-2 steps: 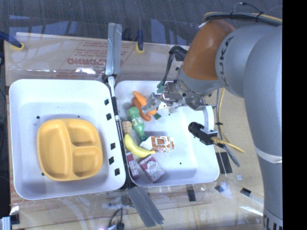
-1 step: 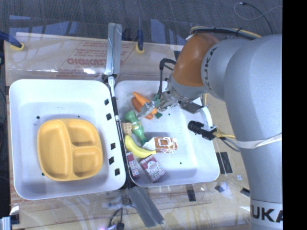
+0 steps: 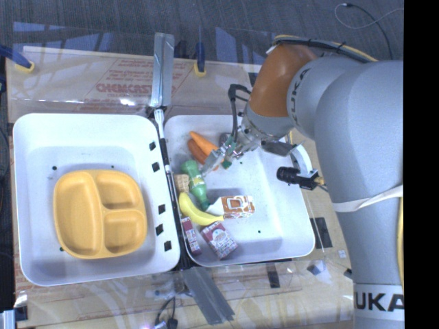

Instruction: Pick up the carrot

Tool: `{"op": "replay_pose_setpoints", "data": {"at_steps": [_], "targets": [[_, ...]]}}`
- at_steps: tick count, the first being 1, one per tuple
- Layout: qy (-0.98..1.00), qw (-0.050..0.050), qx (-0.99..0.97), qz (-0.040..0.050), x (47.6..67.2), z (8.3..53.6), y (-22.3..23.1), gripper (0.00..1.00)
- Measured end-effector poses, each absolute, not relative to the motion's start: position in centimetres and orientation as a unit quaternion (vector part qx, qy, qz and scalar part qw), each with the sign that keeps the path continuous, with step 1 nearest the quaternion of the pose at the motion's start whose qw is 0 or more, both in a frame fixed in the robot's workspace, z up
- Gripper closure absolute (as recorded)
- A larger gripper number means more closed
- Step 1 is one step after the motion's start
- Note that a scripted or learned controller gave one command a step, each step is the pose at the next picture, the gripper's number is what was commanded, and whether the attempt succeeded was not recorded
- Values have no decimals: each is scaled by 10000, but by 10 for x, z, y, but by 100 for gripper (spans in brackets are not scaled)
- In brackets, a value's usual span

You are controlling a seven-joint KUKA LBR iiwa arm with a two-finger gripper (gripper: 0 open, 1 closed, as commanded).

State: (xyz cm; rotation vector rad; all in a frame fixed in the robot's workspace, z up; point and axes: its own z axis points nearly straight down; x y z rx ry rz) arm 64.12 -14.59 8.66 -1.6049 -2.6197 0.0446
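The carrot [image 3: 201, 144] is orange and lies at the back left of the right bin [image 3: 288, 214], pointing toward the bin's upper left. My gripper [image 3: 226, 153] hangs low just to the right of the carrot's near end, close to it or touching it. The grey arm with its orange band reaches in from the right and hides the bin's back right corner.
Near the carrot stands a green bottle [image 3: 195, 179]. In front of it lie a banana [image 3: 195, 211], a small orange and white carton [image 3: 237, 206] and two red packets [image 3: 219, 240]. The left bin [image 3: 27, 156] holds a yellow divided plate [image 3: 101, 213].
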Motion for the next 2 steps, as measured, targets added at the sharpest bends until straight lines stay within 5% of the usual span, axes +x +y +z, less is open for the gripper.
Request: {"op": "replay_pose_setpoints", "data": {"at_steps": [1, 2], "targets": [[-8541, 221, -5194, 141, 645, 94, -149, 100], [-8695, -10, -4939, 1, 654, 200, -129, 100]]}}
